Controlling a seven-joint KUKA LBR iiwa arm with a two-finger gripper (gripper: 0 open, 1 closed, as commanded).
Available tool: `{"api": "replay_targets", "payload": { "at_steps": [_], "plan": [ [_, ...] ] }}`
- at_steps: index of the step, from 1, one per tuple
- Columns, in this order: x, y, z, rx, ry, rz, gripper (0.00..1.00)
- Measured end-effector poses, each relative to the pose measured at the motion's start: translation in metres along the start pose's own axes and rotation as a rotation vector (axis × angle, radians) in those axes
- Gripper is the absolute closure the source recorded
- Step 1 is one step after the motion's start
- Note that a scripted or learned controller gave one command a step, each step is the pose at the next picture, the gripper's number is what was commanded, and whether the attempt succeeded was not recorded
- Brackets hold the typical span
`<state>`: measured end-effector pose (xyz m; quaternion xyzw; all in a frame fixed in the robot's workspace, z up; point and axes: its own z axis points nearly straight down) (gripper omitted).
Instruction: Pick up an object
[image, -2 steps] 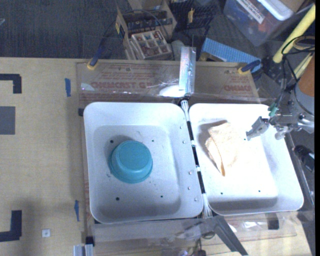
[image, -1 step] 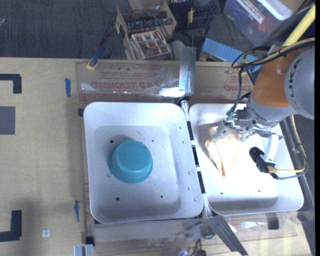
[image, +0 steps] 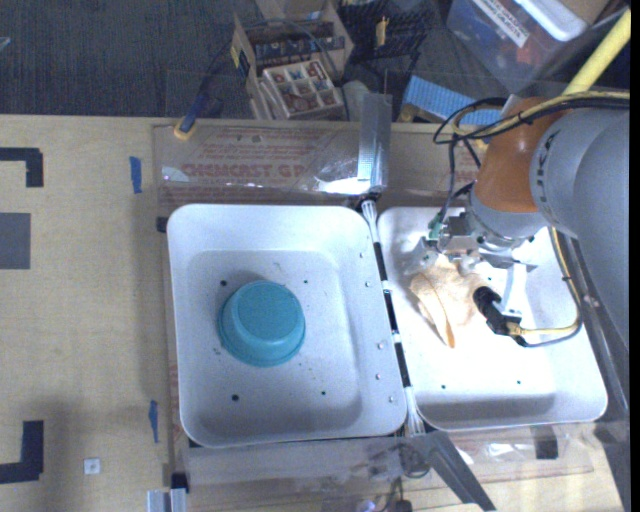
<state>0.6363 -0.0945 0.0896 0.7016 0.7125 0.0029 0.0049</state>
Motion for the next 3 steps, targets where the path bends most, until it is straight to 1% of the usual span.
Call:
{"api": "replay_targets", "payload": {
  "at_steps": [1, 2, 3],
  "plan": [
    [-0.002, 0.002, -0.012, -0.006, -0.004, 0.001, 1.0],
    [0.033, 0.033, -0.096, 0.008, 0.002, -0.195, 1.0],
    [0.075, 0.012, -0.096, 0.012, 0.005, -0.308, 1.0]
  ]
}}
